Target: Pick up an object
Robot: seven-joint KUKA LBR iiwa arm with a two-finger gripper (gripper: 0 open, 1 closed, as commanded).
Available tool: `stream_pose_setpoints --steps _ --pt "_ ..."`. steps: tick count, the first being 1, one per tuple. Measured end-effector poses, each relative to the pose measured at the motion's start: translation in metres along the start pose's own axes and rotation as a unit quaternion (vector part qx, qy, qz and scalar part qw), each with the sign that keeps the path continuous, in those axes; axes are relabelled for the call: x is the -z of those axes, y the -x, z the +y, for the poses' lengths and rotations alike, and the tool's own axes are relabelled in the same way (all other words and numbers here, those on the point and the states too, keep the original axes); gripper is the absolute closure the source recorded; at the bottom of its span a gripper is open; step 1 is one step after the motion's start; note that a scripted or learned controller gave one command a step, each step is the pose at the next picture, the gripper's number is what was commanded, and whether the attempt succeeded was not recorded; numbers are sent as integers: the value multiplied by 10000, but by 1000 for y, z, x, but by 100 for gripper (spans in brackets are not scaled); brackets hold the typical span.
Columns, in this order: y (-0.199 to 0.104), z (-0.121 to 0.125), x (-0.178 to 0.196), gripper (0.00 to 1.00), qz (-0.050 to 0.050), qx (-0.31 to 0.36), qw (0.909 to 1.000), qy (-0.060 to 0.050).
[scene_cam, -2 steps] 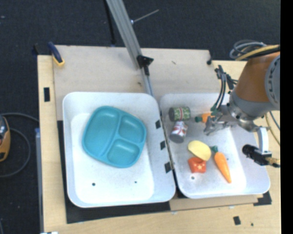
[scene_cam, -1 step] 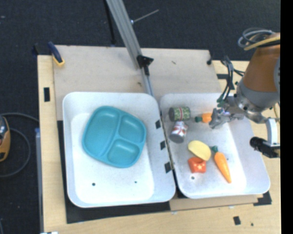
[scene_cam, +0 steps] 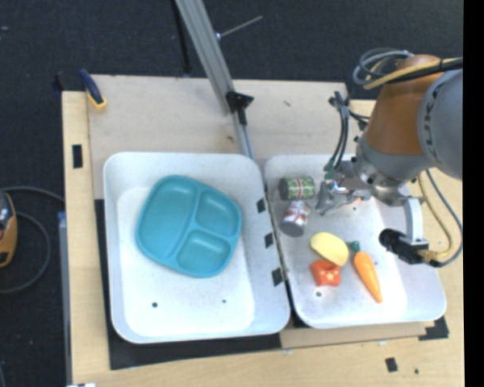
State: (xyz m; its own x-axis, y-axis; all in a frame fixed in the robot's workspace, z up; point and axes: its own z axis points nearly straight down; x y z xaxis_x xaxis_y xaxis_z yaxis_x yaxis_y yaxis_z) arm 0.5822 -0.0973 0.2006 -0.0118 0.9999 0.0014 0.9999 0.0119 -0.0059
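Objects for picking lie in the right bin point(scene_cam: 419, 301): a small green can point(scene_cam: 298, 188) on its side near the bin's upper left corner, a grey-and-red item point(scene_cam: 294, 217) just below it, a yellow lemon-like piece point(scene_cam: 329, 247), a red pepper-like piece point(scene_cam: 326, 273) touching it from below, and an orange carrot point(scene_cam: 367, 276) just beside both. The left bin point(scene_cam: 125, 297) carries a blue divided plate point(scene_cam: 189, 225).

The claw point(scene_cam: 332, 194) hangs over the upper part of the right bin, just right of the can. Whether its fingers are spread or closed cannot be told; nothing is seen between them.

Judgement: the can is the nearest candidate. A sound attempt would centre over the can's middle, set the fingers across its round body rather than along its length, and descend fully before closing, since a can on its side may roll away toward the bin wall. The clustered lemon, pepper and carrot offer poorer clearance.
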Motion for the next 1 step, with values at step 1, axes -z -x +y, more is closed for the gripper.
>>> stream_pose_setpoints --steps 1 --pt "-51 -15 -1 100 -6 -5 10000 -3"
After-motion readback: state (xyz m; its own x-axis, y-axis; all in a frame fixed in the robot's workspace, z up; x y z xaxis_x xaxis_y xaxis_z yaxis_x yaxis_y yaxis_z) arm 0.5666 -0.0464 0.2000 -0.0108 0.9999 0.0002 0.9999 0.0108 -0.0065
